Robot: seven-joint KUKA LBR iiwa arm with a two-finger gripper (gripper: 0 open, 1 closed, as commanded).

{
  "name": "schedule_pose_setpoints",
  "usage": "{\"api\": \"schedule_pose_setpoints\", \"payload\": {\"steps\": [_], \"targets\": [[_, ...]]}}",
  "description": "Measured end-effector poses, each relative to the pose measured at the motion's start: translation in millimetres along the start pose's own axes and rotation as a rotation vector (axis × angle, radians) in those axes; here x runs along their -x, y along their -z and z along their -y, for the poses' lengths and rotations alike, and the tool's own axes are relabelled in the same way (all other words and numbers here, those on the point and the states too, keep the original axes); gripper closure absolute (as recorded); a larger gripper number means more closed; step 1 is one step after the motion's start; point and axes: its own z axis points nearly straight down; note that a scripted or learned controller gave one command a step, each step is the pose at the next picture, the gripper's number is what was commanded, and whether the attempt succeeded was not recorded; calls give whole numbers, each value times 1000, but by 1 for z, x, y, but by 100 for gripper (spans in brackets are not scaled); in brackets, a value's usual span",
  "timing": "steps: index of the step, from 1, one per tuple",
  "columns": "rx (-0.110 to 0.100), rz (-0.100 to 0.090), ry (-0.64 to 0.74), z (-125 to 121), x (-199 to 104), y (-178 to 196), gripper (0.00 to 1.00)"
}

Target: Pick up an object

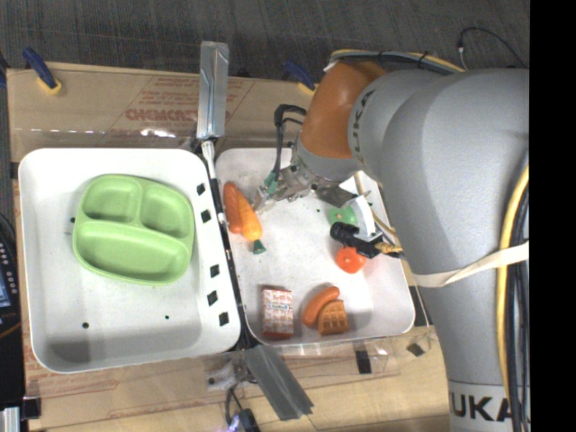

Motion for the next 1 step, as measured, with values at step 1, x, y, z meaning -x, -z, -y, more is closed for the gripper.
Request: {"api": "schedule_pose_setpoints", "payload": {"steps": [1], "targets": [[-3,-1,-396,-9,37,11,0]]}}
